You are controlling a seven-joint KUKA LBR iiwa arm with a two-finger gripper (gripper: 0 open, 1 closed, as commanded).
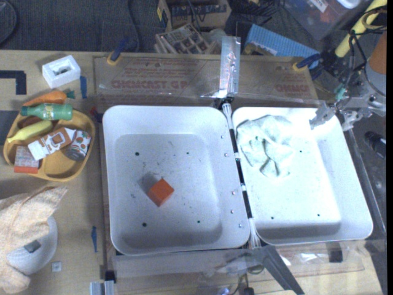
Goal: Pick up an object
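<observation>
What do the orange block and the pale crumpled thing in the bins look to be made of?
Block: likely painted wood or plastic; flat faces, crisp edges, matte orange. Crumpled thing: soft cloth, probably a towel; folds, wrinkles, pale greenish white. Bins: seemingly smooth white moulded plastic with rounded corners.

A wooden bench [55, 251] stands on dark carpet-like flooring [73, 11], lit evenly from above. Behind the bench, cardboard boxes [190, 8] and tangled black cables [144, 5] crowd the floor beside a blue ribbed panel [276, 42]. A clear plastic barrier [159, 78] (red lettering, blurred) lines the bench's far edge. At the bench's left sit a yellow bowl [67, 171] of toy groceries, a small white box [61, 71] and a crumpled beige cloth [27, 214].
</observation>
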